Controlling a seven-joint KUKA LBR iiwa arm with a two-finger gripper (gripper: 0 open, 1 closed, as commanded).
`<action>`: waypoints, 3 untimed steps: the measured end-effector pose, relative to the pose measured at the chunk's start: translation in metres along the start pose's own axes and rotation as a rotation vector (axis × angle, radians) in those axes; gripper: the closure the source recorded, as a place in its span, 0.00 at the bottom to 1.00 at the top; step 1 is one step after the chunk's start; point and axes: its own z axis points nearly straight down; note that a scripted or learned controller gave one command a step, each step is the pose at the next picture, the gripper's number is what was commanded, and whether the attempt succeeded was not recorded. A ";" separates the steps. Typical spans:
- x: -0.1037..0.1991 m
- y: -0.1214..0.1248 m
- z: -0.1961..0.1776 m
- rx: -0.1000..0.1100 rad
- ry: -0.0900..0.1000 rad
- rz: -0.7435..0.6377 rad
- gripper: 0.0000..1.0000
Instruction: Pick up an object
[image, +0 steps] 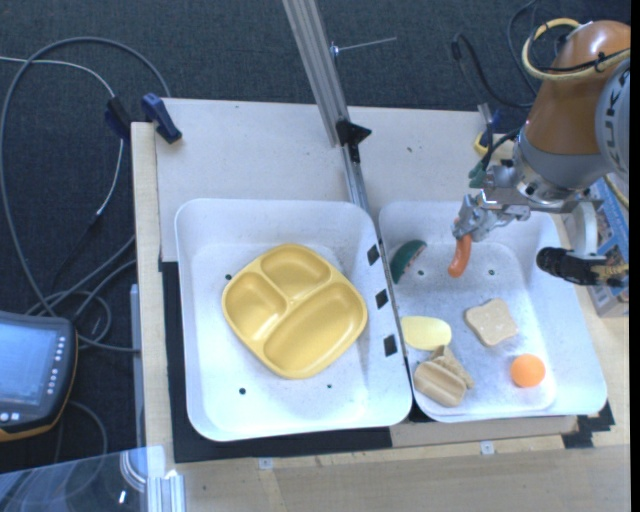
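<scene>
- The camera view looks down on two shallow white plastic bins set side by side on a pale bench (260, 140). That makes one left bin (200, 240) and one right bin (570, 340).
- The left bin holds one thing — a round-cornered yellow plastic plate (293, 310). The plate has three hollow parts in it.
- The right bin holds six things in all.
- One is a long thin orange toy carrot (459, 255). It hangs from the silver two-finger gripper (466, 230) near the back of the right bin, and its lower tip points down at the floor of the bin.
- The gripper fingers look closed in tight on the top end of the carrot. The carrot seems to be lifted, but I cannot tell for sure if its tip is touching the bin.
- One small dark green curved toy (405, 257) lies just left of the carrot, by the wall between the two bins.
- One smooth yellow oval toy (426, 332) lies lower down, near that same wall.
- One tan ridged toy like sliced bread (442, 379) sits just below the yellow oval, touching it.
- One tan square toy slice of toast (491, 323) lies to the right of the yellow oval.
- One small orange ball (527, 371) sits near the front right corner — apart from the rest.
- One grey arm with an orange band (570, 90) reaches in from the right.
</scene>
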 end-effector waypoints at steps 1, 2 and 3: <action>0.053 0.014 -0.013 0.004 0.003 -0.005 1.00; 0.100 0.023 -0.005 0.006 0.003 -0.004 1.00; 0.151 0.028 0.001 0.006 0.002 -0.005 1.00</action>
